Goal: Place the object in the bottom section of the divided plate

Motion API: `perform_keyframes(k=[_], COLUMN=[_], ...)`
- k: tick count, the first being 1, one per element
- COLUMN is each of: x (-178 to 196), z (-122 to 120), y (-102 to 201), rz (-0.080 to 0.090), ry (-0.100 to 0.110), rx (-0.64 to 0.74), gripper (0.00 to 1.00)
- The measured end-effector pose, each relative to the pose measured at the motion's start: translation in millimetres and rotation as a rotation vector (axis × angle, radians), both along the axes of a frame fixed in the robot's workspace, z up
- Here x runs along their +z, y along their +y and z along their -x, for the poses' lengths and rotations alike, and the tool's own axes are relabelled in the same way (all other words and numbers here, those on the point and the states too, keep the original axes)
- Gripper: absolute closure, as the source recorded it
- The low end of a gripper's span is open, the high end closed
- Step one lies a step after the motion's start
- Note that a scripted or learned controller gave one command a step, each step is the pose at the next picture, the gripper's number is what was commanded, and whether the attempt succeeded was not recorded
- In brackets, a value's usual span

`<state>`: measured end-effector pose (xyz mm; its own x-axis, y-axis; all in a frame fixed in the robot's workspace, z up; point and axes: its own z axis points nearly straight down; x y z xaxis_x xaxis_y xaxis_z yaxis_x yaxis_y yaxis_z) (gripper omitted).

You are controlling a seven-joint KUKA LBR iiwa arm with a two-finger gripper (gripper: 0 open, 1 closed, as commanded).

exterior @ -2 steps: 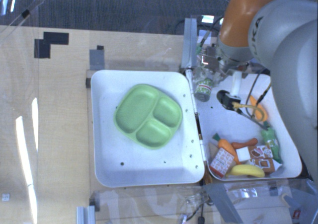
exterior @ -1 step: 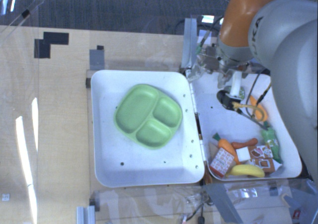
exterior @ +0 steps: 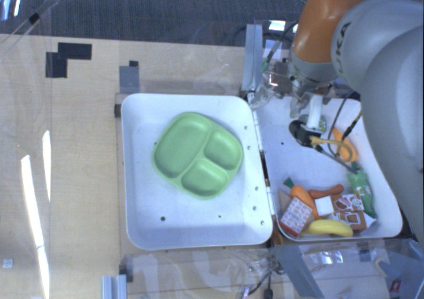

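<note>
A green divided plate [exterior: 173,158] lies in the left white bin [exterior: 142,225], with nothing in its three sections; its bottom section [exterior: 207,177] faces the bin's front edge. My gripper [exterior: 310,116] hangs over the far end of the right bin [exterior: 278,132], below the orange band, well to the right of the plate. Nothing can be seen between its fingers from this angle. The loose objects lie in a heap at the right bin's near end, apart from the gripper.
The heap holds a yellow banana [exterior: 331,227], an orange carrot [exterior: 301,193], a red sausage [exterior: 328,192], a patterned box [exterior: 298,215], a brown box [exterior: 350,210] and a green item [exterior: 360,181]. An orange item [exterior: 346,150] lies farther back. The grey arm covers the right side.
</note>
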<state>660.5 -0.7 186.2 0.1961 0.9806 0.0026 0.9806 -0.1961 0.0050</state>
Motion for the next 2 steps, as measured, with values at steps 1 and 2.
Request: perform_keyframes(k=[1, 2], x=[0.0, 0.0], z=[0.0, 0.0], y=[0.0, 0.0], rz=[0.0, 0.0], ry=[0.0, 0.0], rx=[0.0, 0.0], gripper=[0.0, 0.0])
